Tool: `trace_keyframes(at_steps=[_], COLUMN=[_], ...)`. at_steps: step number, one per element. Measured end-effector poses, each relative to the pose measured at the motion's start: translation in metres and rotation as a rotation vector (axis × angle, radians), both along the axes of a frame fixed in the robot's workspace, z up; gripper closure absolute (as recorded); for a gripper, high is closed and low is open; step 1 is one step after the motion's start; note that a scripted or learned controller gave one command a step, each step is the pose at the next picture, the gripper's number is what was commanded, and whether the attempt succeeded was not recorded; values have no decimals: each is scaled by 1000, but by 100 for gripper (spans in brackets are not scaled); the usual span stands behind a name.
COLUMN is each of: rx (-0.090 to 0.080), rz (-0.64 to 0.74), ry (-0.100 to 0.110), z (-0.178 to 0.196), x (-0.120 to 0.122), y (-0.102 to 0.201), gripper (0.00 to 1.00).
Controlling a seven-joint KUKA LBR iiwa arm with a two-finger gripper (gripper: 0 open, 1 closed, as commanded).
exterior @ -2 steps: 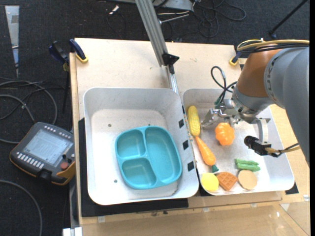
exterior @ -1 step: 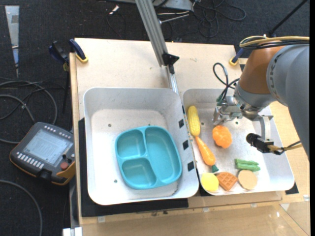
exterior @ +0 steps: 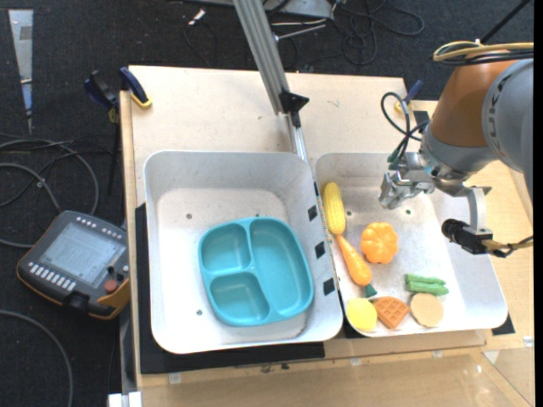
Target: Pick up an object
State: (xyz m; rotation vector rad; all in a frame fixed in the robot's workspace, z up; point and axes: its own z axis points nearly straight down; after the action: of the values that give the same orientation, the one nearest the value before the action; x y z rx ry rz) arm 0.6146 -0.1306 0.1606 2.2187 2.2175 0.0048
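**Hand over rt bin, toy food below it**

Camera view: the hand [exterior: 397,192] hangs over the upper part of the rt bin [exterior: 484,288], near its back wall, w/ nothing seen between the fingers. Whether the fingers are wide or narrow – can't tell from this angle.

Task things all lie in the rt bin, nearer the camera than the hand. Closest is the small orange pumpkin [exterior: 379,242], just below and a bit left of the hand, apart from it. The corn cob [exterior: 334,207] lies along the bin's left side, level w/ the hand but off to its left. The carrot [exterior: 351,259] runs slantwise from the cob's lower end toward the front. At the front edge: a yellow lemon [exterior: 361,314], a waffle piece [exterior: 391,312] touching it, and a tan round piece [exterior: 427,309] just beside that. A green bean pod [exterior: 425,285] lies just above the tan piece.

No readable writing or brand on anything; the pendant [exterior: 75,263] on the floor left of the desk [exterior: 212,108] has a screen, text too small to read.

Left bin [exterior: 170,176] holds a blue divided plate [exterior: 254,270], three compartments.
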Motion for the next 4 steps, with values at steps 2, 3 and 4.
trace_keyframes(at_steps=[2,3,4], rx=[-1,2,4], rz=[3,7,9], ry=[-1,7,7], z=[114,96,93], x=[3,-6,-17], y=[-6,48,111], gripper=[100,100,100])
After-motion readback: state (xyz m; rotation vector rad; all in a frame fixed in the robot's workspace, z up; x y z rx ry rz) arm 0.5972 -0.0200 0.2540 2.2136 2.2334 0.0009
